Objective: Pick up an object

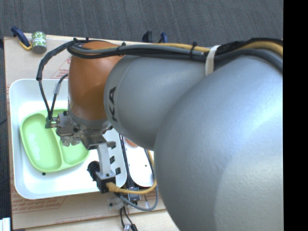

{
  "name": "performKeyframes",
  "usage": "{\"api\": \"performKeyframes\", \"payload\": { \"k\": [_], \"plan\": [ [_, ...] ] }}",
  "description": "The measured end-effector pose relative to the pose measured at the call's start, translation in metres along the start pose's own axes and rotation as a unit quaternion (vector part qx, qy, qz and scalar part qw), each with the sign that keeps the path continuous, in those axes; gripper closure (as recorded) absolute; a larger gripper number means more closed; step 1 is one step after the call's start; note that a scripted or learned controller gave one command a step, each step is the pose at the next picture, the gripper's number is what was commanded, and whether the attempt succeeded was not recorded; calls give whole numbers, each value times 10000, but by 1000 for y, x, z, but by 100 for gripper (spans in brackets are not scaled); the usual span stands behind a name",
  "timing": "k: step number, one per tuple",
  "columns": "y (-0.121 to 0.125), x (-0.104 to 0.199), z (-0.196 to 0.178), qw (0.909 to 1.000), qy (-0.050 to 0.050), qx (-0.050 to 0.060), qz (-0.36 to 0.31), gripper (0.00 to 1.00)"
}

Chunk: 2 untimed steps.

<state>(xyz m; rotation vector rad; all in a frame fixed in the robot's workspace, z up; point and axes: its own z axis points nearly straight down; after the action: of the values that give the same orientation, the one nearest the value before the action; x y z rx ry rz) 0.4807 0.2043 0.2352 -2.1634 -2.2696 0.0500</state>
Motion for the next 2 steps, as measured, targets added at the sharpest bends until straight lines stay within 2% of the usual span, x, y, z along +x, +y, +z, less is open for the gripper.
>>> {"api": "performKeyframes", "payload": {
  "k": [2],
  "plan": [
    [1, 1, -16, 10000, -15, 29, -70, 100]
  ]
}}
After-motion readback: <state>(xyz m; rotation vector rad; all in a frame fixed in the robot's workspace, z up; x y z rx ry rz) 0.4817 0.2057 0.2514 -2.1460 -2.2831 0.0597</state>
